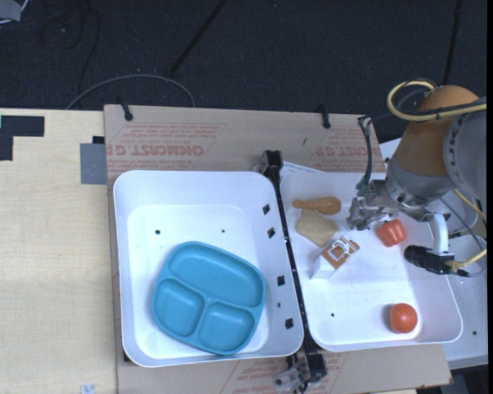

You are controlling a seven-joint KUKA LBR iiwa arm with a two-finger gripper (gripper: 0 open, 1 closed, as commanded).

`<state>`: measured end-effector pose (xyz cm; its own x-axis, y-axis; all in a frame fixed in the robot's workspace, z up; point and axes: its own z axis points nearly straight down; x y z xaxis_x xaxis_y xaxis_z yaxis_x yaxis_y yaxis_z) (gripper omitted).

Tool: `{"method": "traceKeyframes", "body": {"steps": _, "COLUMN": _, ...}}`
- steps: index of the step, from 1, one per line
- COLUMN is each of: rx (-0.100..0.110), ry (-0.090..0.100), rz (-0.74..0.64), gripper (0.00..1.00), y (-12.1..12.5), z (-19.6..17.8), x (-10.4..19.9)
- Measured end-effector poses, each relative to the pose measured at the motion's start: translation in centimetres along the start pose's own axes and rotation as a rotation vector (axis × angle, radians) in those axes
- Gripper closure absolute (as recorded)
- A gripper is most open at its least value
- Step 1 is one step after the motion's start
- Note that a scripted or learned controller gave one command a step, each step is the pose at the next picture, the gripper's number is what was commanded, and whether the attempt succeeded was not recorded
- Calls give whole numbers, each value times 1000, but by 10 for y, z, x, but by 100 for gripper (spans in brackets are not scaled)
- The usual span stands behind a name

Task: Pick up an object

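Lowering the claw straight and slowly is advised, so that one single object is taken and its neighbours are not pushed aside. The claw is seen low in the right bin, near the bin's upper part, under the grey wrist and the orange band of the arm. Whether it is open or closed cannot be told, because this part is small and dark in the view. Nothing is seen held in it.

Several objects are found close by. A tan, carrot-like piece lies just to the left of the claw, and a beige wedge lies below that piece, touching it or nearly so. A small white and brown box lies lower, near the claw. A red object lies just beside the claw, on its lower right. An orange-red ball is placed well apart, towards the front of the bin. The red object is judged the nearest target. The blue divided plate rests in the left bin.
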<state>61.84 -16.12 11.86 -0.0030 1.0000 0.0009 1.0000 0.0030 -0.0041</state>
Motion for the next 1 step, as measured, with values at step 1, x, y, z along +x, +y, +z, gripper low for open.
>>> {"method": "traceKeyframes", "body": {"steps": 1, "rx": -5, "ry": -1, "rz": 2, "gripper": 100, "y": -7, "z": -47, "x": 4}}
